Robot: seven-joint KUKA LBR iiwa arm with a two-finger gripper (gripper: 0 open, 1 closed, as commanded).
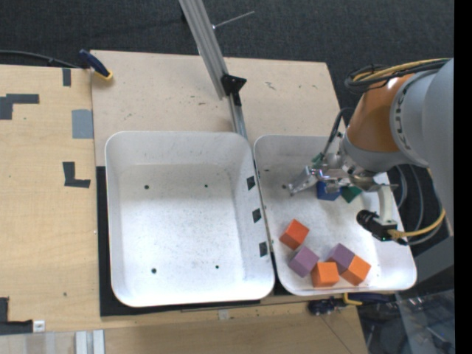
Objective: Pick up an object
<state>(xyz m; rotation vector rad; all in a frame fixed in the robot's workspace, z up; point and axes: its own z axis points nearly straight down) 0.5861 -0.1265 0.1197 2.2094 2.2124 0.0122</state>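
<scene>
On the worktop (169, 87) the left bin (181, 220) sits bare, and beside it the right bin (284, 153) carries the blocks. Near its front lie an orange cube (295, 234), a purple block (302, 260), another orange block (325, 273), a second purple one (341, 255) and an orange piece (358, 270). Farther back the gripper (324, 183) hangs low over a blue block (327, 191) with something green (351, 193) beside it. I cannot tell whether the fingers are apart or closed. I'd say it's at the grasp; next comes a firm close and a straight lift.
</scene>
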